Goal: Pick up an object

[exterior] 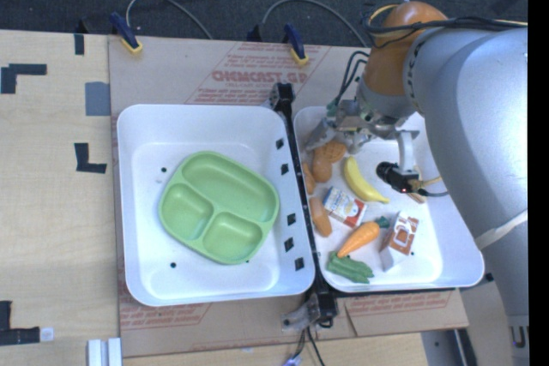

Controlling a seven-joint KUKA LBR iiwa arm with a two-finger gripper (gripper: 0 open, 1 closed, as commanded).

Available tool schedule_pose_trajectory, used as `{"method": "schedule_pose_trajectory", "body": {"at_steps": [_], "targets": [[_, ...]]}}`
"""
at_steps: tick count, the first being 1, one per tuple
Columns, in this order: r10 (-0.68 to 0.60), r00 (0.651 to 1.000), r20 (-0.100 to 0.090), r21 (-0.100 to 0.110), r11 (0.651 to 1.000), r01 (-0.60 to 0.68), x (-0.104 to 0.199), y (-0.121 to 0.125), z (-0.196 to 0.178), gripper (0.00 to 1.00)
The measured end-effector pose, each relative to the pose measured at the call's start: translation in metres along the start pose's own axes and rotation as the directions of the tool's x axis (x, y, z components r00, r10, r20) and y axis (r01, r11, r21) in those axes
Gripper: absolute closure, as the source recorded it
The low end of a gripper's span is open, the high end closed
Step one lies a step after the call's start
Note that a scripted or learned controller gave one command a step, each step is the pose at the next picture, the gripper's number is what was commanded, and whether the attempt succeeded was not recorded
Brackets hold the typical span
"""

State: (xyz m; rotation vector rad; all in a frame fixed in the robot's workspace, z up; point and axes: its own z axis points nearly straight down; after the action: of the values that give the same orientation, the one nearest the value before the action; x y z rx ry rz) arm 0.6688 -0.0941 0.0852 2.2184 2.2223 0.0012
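The arm reaches in from the right and hangs its tool low over the far end of the right bin, just above a tan, bread-like piece, which I judge the likeliest thing to be picked; whether the tool is spread or closed I cannot tell, and nothing shows as held. The pickable toys crowd that bin, a banana beside the tan piece, a carrot and a green pod nearer the camera; the left bin carries a green divided plate, lying flat and well apart from the tool.
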Motion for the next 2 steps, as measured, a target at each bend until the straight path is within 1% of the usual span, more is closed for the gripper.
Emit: {"method": "schedule_pose_trajectory", "body": {"at_steps": [1, 2], "targets": [[0.0, 1.0, 0.001, 0.001, 1.0, 0.0, -0.0042, -0.0001, -0.0001, 0.0], [0.001, 1.0, 0.002, 0.001, 1.0, -0.001, 0.0001, -0.0002, 0.0, 0.0]]}}
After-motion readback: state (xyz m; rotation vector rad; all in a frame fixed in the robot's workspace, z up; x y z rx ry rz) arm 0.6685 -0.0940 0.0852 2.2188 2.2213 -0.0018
